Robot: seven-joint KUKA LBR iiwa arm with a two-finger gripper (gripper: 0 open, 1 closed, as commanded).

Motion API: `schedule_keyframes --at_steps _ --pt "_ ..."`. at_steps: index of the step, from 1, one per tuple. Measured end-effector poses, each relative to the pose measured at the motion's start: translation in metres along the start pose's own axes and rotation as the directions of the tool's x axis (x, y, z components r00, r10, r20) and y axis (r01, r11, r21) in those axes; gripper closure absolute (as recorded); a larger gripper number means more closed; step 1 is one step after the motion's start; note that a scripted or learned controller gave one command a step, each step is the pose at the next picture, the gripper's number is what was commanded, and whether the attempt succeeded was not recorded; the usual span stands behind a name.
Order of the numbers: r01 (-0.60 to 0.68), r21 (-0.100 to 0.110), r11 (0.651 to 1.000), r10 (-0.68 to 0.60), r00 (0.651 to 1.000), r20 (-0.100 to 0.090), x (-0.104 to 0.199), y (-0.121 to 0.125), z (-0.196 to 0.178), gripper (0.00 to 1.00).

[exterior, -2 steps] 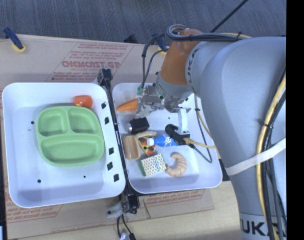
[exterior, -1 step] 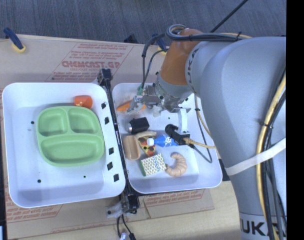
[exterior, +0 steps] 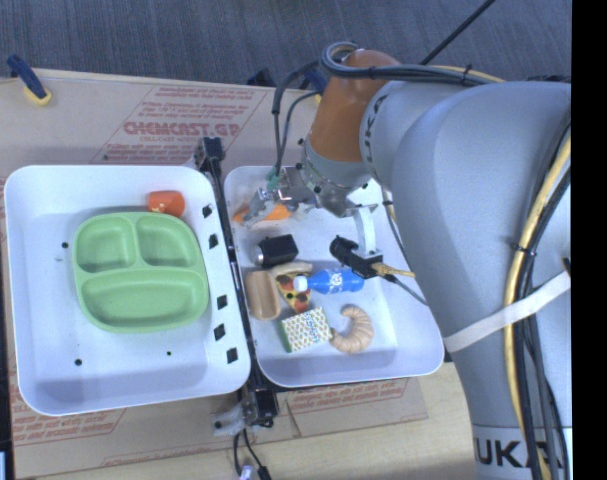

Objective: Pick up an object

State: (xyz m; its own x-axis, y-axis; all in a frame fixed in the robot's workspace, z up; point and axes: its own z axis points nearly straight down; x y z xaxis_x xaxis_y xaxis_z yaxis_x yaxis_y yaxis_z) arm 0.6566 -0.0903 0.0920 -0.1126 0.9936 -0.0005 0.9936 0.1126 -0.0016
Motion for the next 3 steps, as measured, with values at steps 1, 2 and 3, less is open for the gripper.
schedule_keyframes --at_steps 1,2,3 --pt "-0.193 0.000 0.981 0.193 0.981 0.000 -0.005 -0.001 0.000 0.00" --pt "-0.388 0.004 0.921 0.388 0.921 0.000 0.007 -0.085 0.001 0.00" --pt "-0.448 0.003 0.894 0.448 0.894 0.000 0.001 -0.021 0.000 0.00"
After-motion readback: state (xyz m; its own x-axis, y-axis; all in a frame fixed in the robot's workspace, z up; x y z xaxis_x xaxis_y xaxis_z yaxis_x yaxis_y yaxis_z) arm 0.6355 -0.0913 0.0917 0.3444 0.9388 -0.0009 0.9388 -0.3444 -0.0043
